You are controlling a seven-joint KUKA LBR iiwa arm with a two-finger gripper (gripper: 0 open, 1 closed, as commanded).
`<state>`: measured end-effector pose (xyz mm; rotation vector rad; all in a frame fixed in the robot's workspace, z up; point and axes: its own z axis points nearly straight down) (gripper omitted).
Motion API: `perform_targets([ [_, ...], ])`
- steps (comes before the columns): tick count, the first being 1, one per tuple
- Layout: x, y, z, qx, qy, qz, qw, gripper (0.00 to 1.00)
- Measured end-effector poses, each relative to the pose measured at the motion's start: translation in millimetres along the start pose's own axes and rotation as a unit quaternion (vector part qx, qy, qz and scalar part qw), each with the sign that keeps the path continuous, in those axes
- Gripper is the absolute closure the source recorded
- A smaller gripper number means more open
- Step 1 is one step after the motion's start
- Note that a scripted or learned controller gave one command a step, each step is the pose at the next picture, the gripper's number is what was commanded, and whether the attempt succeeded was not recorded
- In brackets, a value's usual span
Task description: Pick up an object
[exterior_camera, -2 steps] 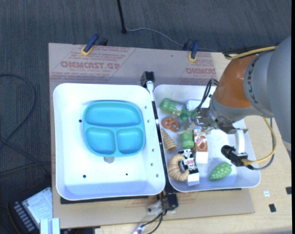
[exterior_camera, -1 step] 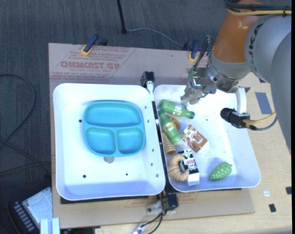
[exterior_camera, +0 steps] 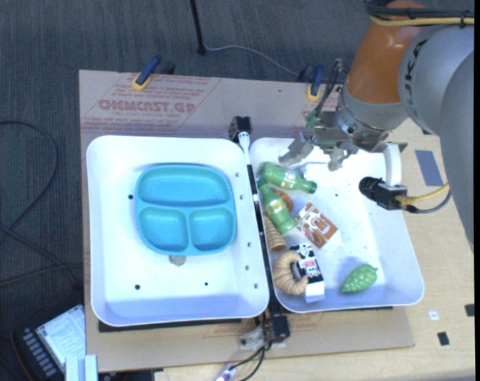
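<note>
My gripper [exterior_camera: 313, 155] hangs over the far part of the right bin [exterior_camera: 398, 248], its two fingers spread apart with nothing between them. Just below and left of it lies a green bottle [exterior_camera: 287, 178] on its side. A second green bottle with an orange label [exterior_camera: 278, 209] lies under it. Nearby are a brown and white packet [exterior_camera: 316, 225], a braided tan ring [exterior_camera: 286, 269], a small black and white block [exterior_camera: 310, 270] and a green bumpy fruit [exterior_camera: 359, 279].
The left bin [exterior_camera: 117, 272] holds a blue divided tray [exterior_camera: 186, 209]. A black fitting with a cable [exterior_camera: 385, 193] sticks out at the right bin's far right side. Clamps [exterior_camera: 147, 71] hold the cardboard base at the back.
</note>
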<state>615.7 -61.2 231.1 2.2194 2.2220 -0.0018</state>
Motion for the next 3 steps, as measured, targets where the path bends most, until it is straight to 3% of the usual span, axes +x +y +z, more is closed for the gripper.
perform_targets([
  [1, -46, -50, 133, -0.001, 0.000, 0.001, 1.0000, 0.00],
  [2, -46, -49, 123, -0.001, 0.000, 0.001, 1.0000, 1.00],
  [3, 13, -106, 6, -0.001, 0.001, 0.000, 1.0000, 1.00],
])
